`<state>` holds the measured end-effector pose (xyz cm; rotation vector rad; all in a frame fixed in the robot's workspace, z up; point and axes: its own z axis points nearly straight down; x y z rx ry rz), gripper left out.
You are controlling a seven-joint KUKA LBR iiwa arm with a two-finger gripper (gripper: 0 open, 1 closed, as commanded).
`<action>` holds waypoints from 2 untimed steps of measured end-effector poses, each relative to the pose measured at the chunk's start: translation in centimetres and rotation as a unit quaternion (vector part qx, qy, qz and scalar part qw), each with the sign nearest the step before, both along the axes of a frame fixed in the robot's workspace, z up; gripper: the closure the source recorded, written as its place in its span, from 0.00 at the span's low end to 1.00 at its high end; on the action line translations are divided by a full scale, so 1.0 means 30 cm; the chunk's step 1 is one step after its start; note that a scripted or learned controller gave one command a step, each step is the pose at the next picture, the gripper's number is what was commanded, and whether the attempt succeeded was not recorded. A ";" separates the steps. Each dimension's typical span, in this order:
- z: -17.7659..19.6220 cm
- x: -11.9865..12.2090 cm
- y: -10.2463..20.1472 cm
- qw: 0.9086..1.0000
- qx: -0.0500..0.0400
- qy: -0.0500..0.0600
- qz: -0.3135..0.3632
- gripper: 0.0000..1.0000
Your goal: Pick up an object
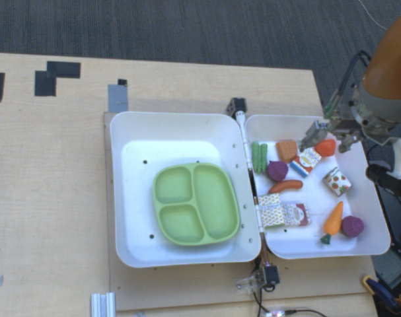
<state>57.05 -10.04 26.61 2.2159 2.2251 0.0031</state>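
Grey gripper [327, 136]: your view leaves its finger state unclear; hangs over right bin [378, 243] far edge.
Under it: red tomato [326, 148].
Left bin [131, 177]: green divided plate [196, 204].

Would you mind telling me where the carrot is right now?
The carrot lies in the right bin, near its front edge, just left of a purple ball.

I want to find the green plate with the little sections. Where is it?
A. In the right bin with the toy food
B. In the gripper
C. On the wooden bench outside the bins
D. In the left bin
D. The green divided plate lies flat in the left bin, while the toy food, like the carrot, sits in the right bin.
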 end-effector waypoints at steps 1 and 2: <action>-0.527 -0.059 -0.033 1.000 -0.001 -0.003 -0.001 0.00; -0.489 -0.055 -0.029 1.000 0.000 -0.005 0.000 1.00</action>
